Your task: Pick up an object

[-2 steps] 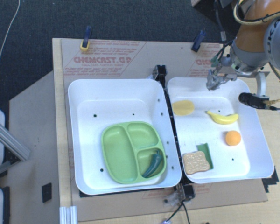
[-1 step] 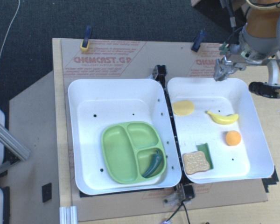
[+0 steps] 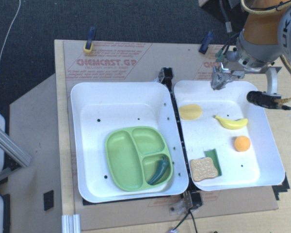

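Observation:
My gripper point(image 3: 219, 81) hangs over the back edge of the right bin point(image 3: 266, 171), with nothing seen between its fingers. In that bin lie a pale yellow lemon-like disc point(image 3: 190, 112), a yellow banana point(image 3: 231, 123), an orange ball point(image 3: 242, 143), a slice of toast point(image 3: 203, 169) and a green piece point(image 3: 214, 159) partly under the toast. The gripper is above and behind the banana and the yellow disc, well clear of both.
The left bin point(image 3: 87, 106) holds a green divided plate point(image 3: 123, 159) with a dark teal pepper-like piece point(image 3: 159, 171) in its lower right compartment. A black clamp point(image 3: 166, 74) sits between the bins at the back. Blue clips point(image 3: 90, 37) hold the cardboard base.

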Controlling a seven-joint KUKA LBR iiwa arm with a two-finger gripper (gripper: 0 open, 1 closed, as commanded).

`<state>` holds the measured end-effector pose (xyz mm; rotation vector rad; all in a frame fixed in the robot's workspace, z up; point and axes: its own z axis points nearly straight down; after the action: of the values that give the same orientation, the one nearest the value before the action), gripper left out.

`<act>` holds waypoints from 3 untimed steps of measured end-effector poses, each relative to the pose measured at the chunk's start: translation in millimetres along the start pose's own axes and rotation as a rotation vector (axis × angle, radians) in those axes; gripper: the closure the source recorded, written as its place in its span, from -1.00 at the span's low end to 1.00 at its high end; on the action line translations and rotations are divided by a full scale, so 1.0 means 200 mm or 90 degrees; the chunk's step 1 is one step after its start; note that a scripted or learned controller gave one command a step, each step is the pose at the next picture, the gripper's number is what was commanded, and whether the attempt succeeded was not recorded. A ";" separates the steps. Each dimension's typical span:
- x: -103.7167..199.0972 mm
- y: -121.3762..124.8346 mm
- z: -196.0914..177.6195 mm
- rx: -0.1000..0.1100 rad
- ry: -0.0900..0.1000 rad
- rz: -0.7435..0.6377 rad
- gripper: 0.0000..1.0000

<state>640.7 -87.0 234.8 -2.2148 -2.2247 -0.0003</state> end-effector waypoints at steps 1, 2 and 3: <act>0.25 -0.13 0.05 0.002 0.001 0.000 1.00; 0.44 -0.30 0.01 0.002 0.000 0.000 1.00; 0.64 -0.42 0.00 0.001 0.000 0.000 1.00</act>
<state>556.7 39.9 235.7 -2.2142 -2.2232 0.0020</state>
